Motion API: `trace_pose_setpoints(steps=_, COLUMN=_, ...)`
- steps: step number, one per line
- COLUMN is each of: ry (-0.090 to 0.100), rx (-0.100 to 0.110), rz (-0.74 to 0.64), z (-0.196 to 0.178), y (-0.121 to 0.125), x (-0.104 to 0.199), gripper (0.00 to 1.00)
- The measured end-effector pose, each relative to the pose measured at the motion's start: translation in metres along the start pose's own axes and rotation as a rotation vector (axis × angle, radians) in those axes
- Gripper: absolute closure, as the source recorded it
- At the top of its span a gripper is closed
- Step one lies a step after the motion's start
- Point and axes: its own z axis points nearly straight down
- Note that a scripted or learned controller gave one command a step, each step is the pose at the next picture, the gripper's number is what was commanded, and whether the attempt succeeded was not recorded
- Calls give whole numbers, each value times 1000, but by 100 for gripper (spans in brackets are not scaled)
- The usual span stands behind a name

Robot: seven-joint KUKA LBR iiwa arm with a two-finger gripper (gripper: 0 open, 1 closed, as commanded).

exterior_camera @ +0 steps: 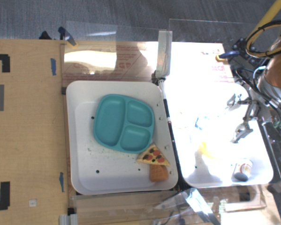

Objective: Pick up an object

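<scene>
Gripper [242,117] open, empty, hanging over right bin [267,172]. Nearest thing: small yellow item [203,149], just left and nearer. Pizza slice [153,156] lies in left bin [77,125].

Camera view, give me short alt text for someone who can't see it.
A grey robot arm's tool hangs over the brightly lit right bin. The left bin holds a teal divided plate, a toy pizza slice and a brown piece.
</scene>
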Motion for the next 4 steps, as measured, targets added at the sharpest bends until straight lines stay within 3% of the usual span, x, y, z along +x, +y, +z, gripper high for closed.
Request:
trace_pose_setpoints(steps=1, ry=-2, rx=2, rz=35, z=-7, y=-69, x=-34, gripper=0)
trace_pose_setpoints(steps=2, ry=-7, rx=2, rz=112, z=-44, y=-72, x=-62, gripper=0)
trace_pose_setpoints(steps=3, ry=-12, rx=3, rz=198, z=-107, y=-73, x=-49, gripper=0)
trace_pose_setpoints(steps=4, ry=-4, rx=1, rz=197, z=-102, y=-72, x=-49, gripper=0)
